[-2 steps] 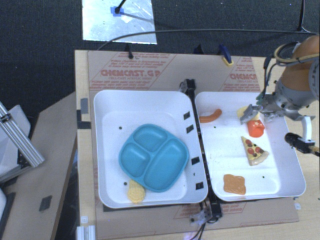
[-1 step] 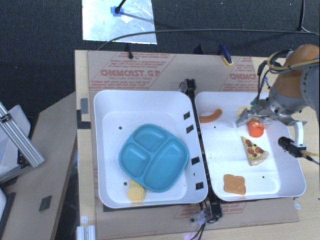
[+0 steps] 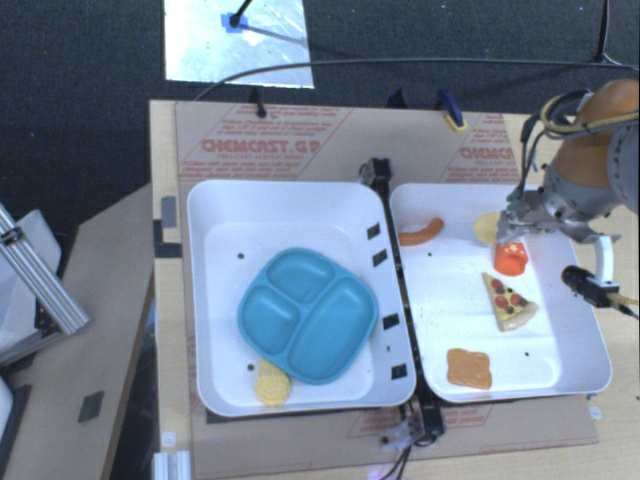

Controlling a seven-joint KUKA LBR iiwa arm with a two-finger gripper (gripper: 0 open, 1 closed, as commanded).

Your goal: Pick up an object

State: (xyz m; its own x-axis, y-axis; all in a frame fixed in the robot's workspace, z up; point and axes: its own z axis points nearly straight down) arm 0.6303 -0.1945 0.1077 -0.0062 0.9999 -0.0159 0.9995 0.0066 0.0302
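Overhead view of the table with two white bins. The hand (image 3: 512, 230) is lowered into the far part of the right bin (image 3: 585, 368), directly above an orange-red object (image 3: 510, 258) that sits just below its tip; whether the object is grasped, or the hand released or clenched, cannot be told. A pale yellow piece (image 3: 486, 228) lies just beside the hand. Also in this bin: a sausage (image 3: 421, 232), a pizza slice (image 3: 509, 302), an orange wafer (image 3: 468, 368). The left bin (image 3: 215, 298) holds a blue divided plate (image 3: 308, 314) and a yellow corn piece (image 3: 270, 383).

2 white bins (image 3: 300, 200), 1 blue tray (image 3: 308, 314), 6 toy foods (image 3: 513, 302)
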